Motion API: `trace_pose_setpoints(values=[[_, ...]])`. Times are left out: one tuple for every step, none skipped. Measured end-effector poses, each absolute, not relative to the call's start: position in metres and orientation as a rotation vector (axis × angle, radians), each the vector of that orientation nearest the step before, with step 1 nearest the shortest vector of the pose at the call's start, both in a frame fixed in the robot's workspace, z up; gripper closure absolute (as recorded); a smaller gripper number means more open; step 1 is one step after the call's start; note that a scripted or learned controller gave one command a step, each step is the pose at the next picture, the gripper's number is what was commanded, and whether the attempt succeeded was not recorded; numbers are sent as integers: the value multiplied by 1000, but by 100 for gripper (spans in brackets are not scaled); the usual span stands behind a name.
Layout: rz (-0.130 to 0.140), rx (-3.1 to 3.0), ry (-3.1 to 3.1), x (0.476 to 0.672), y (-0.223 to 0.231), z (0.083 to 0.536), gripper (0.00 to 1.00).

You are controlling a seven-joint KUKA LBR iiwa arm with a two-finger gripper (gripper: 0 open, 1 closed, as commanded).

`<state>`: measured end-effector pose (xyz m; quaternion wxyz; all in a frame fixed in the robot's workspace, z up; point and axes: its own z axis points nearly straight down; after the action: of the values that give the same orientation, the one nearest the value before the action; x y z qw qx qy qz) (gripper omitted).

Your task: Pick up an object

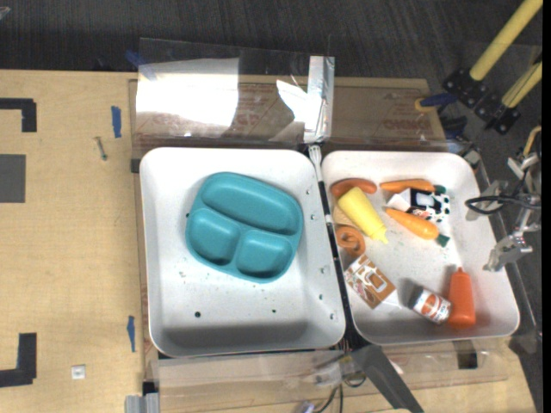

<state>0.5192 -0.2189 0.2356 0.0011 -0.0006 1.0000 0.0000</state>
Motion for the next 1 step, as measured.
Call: trace_pose_setpoints(values=[[6,-328,3127,523,-207,96,0]])
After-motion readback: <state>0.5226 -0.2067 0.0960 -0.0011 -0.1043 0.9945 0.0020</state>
